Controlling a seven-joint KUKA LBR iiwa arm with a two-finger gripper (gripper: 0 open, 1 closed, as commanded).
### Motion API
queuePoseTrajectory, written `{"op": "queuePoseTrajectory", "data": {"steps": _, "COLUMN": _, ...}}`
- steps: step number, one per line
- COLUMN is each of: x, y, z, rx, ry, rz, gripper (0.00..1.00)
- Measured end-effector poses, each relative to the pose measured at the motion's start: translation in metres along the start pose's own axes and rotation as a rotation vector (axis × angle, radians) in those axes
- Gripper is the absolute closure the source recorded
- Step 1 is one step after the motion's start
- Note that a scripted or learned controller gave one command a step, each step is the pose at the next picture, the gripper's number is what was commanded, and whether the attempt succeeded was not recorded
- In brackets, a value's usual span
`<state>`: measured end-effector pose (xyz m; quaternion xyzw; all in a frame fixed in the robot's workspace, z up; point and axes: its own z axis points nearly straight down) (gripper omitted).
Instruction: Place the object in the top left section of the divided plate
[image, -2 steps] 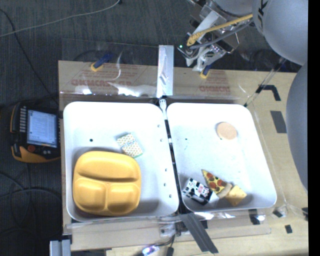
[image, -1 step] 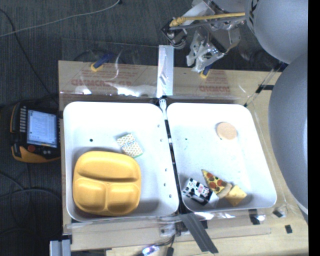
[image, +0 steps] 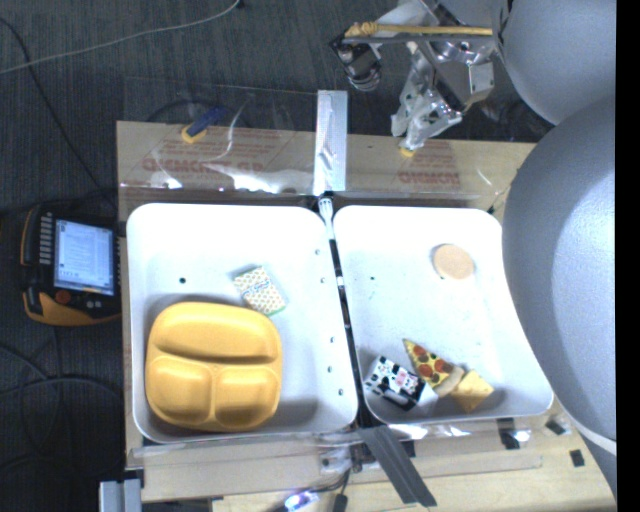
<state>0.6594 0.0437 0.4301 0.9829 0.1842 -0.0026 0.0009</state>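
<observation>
At the far left, off the bench, an orange-and-black handheld control pendant with a lit screen (image: 68, 262) lies on the dark floor. The left shallow white bin (image: 180, 225) holds the yellow divided plastic plate (image: 213, 365) in its lower left part, its one long section lying toward the top and its two smaller sections below. Just beyond the plate's upper right edge, close to it, lies a small box with a green-and-white checked pattern (image: 260, 291), tilted on the bin floor.

In the right shallow white bin (image: 480, 225), a black-and-white patterned toy block (image: 391, 381), a toy pizza slice with red toppings (image: 430, 364) and a yellow wedge-shaped toy (image: 472, 389) cluster along the lower edge, touching or nearly so. A flat round tan disc (image: 454, 262) lies alone in the upper right part.

The two-finger gripper (image: 418, 133) hangs above the bench's back edge, beyond the right bin, pointing down and leftward, with nothing seen between its fingers; whether they are apart or together I cannot tell. The checked box lies well apart from it, down and to the left in the other bin.
</observation>
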Motion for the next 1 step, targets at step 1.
{"op": "queuePoseTrajectory", "data": {"steps": 1, "x": -0.0057, "y": 0.0098, "z": -0.0001, "rx": -0.001, "ry": 0.0, "rz": 0.132, "gripper": 1.0}}
